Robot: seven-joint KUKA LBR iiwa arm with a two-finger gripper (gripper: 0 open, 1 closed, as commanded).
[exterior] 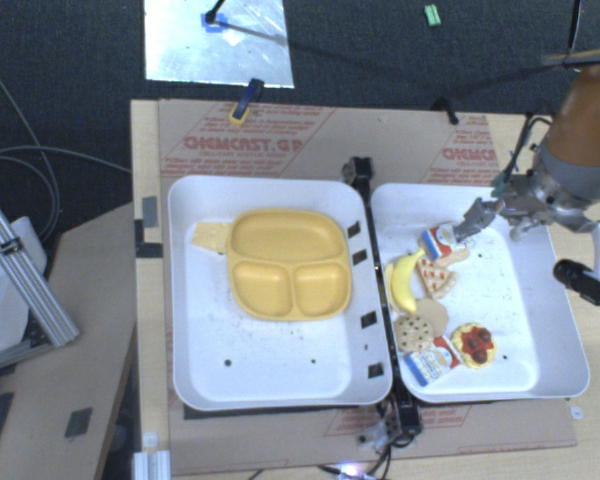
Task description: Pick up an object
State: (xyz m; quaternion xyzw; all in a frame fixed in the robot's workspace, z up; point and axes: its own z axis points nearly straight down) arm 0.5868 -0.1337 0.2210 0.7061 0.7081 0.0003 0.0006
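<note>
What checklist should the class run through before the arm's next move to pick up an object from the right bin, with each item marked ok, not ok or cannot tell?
1. Objects within reach in the right bin: ok; banana, pizza slice, cookie and tart lie there.
2. Pincer over a target: ok; it sits by the small carton.
3. Pincer open or shut: cannot tell.
4. Object already held: cannot tell; nothing shows between the tips.
5. Target stands apart: not ok; the items crowd together, touching.
6. Yellow tray out of the way: ok; it lies in the left bin.
</note>
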